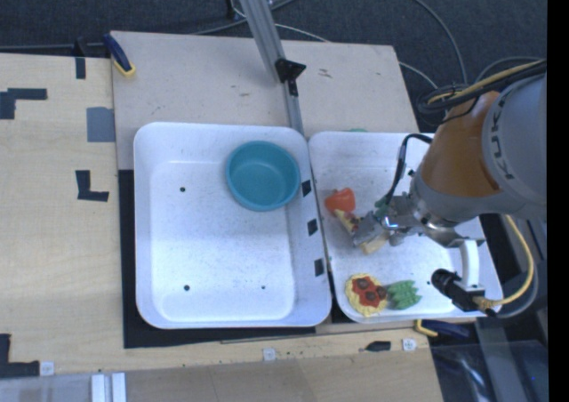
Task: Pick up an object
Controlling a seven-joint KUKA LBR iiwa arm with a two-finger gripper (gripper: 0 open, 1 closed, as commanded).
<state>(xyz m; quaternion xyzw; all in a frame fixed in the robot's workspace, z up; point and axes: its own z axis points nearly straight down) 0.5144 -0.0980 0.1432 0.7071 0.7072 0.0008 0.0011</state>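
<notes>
My gripper [366,231] is low in the right bin [356,153], near its left-middle part. A small red-orange object [340,201] lies just up and left of it, close to the tip. A pale beige piece [374,245] sits right under or against the gripper's tip; I cannot tell whether it is gripped. At the bin's front lie a yellow piece with red spots [364,293] and a green piece [404,293] beside it. The arm's orange band [458,160] and grey wrist hide the bin's right side.
A blue bowl [262,175] stands at the back right of the left bin [169,240]. A slanted metal pole [262,18] comes down to the rims between the bins. Cables [524,271] run along the right bin's right edge.
</notes>
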